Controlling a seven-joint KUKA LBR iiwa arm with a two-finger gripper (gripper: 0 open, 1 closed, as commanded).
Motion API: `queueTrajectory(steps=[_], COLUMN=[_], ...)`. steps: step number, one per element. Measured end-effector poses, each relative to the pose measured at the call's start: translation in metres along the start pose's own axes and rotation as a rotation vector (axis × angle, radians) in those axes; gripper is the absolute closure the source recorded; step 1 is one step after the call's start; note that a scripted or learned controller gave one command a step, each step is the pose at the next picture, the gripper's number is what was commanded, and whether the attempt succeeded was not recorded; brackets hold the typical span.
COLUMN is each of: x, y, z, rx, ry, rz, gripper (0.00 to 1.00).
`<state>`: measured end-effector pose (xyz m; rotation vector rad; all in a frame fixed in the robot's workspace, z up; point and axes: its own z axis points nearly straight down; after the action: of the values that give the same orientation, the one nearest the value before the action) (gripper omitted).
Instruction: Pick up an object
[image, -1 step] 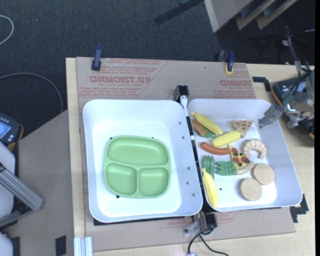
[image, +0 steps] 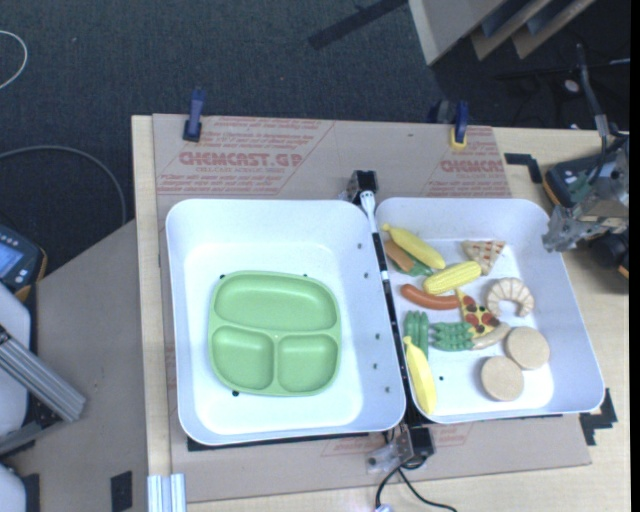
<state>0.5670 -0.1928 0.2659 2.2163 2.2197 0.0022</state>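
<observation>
The right white bin (image: 570, 330) holds several toy foods. Among them are a corn cob (image: 452, 277), a red sausage (image: 428, 297), a pizza slice (image: 484, 252), a croissant (image: 512, 293), a banana (image: 420, 376), green vegetables (image: 440, 333) and two round biscuits (image: 526, 347) (image: 501, 379). My gripper (image: 563, 233) hangs at the view's right edge, just outside the right bin's far right corner, above the bench. It is apart from all the food. Nothing shows in its grasp.
The left white bin (image: 190, 260) holds a green divided plate (image: 275, 333). Both bins rest on a brown board (image: 250, 150) held by two blue clamps (image: 193, 115) at the back. Dark equipment sits to the left of the bench.
</observation>
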Motion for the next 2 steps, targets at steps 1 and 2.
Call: queueTrajectory(steps=[1,2], x=[-0.033,0.036], y=[-0.058,-0.092], z=[-0.014,0.117], rx=[0.007,0.019], ry=[0.003,0.011], rz=[0.005,-0.002], gripper=[1.0,1.0])
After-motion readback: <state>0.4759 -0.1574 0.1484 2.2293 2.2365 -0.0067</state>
